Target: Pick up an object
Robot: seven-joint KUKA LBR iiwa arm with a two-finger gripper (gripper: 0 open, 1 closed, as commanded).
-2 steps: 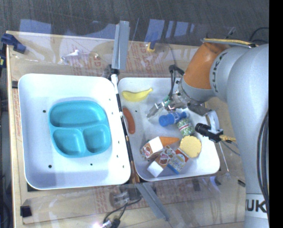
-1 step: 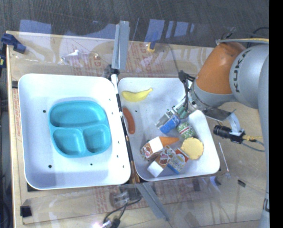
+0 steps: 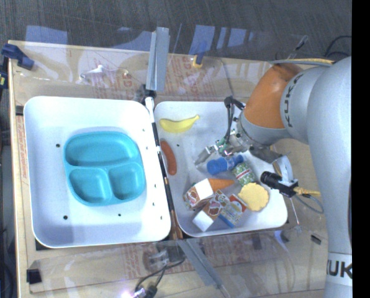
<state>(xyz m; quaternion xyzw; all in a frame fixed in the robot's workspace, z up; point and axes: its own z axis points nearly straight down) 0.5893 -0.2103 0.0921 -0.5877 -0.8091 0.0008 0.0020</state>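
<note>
Divided tray in left bin, banana in right bin

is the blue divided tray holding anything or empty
Empty. All three compartments of the blue divided tray show bare blue; the toy food lies in the right bin.

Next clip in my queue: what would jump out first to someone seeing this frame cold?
The grey arm with its orange band fills the right side, its gripper down in the right bin among a cluster of small toy items. In the left bin sits a bright blue divided tray, the largest patch of colour. A yellow banana lies at the right bin's far end, with a reddish sausage along its left wall.
</note>
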